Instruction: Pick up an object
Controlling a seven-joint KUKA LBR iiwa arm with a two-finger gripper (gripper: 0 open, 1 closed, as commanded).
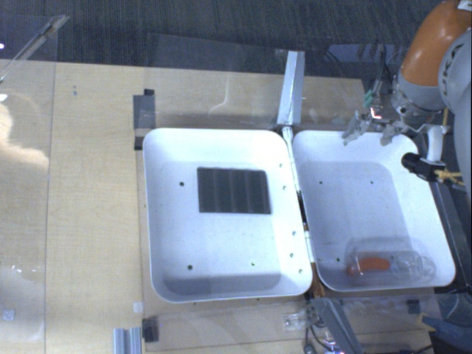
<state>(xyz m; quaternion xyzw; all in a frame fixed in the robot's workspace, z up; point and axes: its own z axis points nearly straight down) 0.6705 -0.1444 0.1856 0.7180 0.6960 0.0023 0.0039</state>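
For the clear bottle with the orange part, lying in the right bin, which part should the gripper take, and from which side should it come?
Probably from above, around the middle of the clear bottle. It lies on its side along the right bin's near wall, so the fingers should close across its narrow width. The wall leaves little room on that side. The gripper is over the bin's far edge.

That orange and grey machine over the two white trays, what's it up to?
It is a robot arm set to pick something up. Its gripper hangs over the far edge of the right bin with nothing visibly in it. The one loose thing there, a clear plastic bottle with an orange part inside, lies untouched at that bin's near end. The left bin holds a dark ribbed rectangle.
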